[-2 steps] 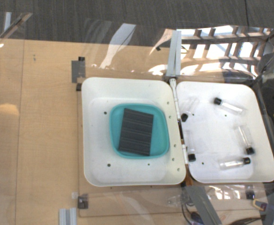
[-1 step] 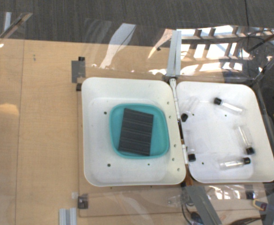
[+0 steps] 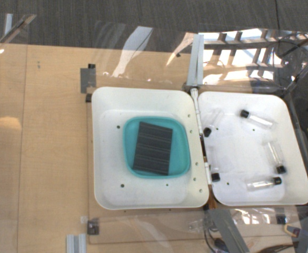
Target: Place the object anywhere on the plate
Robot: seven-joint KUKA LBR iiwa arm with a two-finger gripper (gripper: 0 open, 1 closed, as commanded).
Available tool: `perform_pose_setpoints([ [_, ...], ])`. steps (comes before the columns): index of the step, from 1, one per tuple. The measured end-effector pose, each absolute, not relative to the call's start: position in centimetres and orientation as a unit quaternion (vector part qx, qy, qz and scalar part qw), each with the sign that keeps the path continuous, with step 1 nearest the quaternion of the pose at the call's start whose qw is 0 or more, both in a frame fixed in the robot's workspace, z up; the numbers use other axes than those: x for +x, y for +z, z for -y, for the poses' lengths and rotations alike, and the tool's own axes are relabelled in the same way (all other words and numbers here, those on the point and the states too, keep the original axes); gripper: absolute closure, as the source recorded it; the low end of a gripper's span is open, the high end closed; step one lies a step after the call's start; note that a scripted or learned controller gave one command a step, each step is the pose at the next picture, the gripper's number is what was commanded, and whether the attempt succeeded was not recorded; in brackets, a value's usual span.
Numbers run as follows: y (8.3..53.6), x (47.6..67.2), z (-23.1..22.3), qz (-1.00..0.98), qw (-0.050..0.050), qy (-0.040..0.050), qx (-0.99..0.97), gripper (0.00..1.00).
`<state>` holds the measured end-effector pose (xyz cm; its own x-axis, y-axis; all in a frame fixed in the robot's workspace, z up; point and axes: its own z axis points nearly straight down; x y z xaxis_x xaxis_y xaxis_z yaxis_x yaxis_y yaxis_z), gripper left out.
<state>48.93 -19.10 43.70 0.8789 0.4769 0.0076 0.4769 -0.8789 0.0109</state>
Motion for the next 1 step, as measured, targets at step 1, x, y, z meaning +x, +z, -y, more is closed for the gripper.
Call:
perform_pose_setpoints([
  [1,43.61,48.86,20.24,-0.11,0.003,0.0044,0.994,0.0],
])
